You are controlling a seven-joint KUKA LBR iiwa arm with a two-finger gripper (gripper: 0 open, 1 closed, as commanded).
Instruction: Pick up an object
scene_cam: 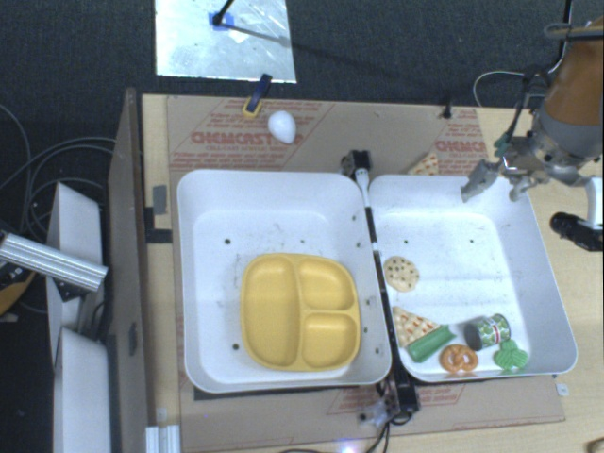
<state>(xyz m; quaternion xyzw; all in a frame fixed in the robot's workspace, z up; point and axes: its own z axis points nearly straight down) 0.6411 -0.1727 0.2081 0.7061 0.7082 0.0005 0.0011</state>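
The right bin (528, 253) holds small toy foods. A cookie (401, 273) lies near its left wall. Along the front lie a pizza slice (411, 326), a green pickle (429, 343), a pretzel (459, 358), a green-labelled can (489, 331) and a green leafy piece (511, 357). My gripper (497, 183) hangs over the bin's far right corner, well away from all of these. Its two fingers stand apart, open, with nothing between them.
The left bin (203, 215) holds a yellow divided tray (300, 310). Behind the bins a white egg (281, 125), a yellow-and-blue item (256, 97) and a cracker (427, 165) lie on the cardboard. A black clip (359, 163) sits where the bins meet.
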